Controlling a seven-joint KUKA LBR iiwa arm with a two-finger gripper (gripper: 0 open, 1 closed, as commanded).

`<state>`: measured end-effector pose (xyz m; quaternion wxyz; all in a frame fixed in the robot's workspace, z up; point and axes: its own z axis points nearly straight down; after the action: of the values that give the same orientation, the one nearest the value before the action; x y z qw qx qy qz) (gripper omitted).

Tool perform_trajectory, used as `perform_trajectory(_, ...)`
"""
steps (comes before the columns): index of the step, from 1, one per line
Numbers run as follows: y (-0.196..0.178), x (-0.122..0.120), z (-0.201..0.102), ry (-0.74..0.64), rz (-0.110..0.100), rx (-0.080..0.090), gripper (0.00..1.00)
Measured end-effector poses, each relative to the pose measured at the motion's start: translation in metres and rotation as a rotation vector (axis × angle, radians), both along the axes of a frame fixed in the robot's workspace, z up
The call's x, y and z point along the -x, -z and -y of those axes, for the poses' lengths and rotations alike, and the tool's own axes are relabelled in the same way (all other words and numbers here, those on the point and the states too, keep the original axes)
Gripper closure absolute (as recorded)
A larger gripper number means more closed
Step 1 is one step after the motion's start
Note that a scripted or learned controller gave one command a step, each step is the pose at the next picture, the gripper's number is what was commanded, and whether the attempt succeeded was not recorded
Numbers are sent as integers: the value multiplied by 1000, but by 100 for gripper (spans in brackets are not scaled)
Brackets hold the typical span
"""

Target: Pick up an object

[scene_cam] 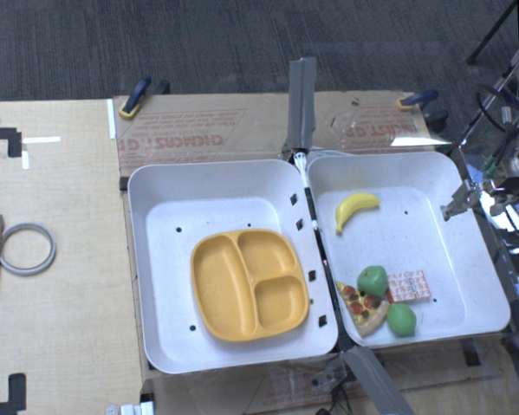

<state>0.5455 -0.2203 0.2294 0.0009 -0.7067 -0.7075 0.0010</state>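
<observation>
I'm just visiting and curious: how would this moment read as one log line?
left bin: yellow divided plastic plate | right bin: yellow toy banana, two green toy fruits, pizza slice, red-printed card | nothing lifted

Right bin (432, 180) had the pickable stuff. A yellow banana (355, 209) lay curved near the back left. Toward the front sat a green apple (373, 280), touching a pizza slice toy (362, 308), a red-and-white card (408, 285) just beside it, and a green lime-ish ball (402, 319) at the front.
</observation>
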Motion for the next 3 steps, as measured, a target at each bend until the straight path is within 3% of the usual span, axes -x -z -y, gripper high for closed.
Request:
perform_trajectory(1, 38, -10, -43, -109, -1, -1, 0)
perform_trajectory(2, 47, -41, -101, -231, 2, 1, 0)
perform_trajectory(3, 125, -101, -114, -361, 4, 1, 0)
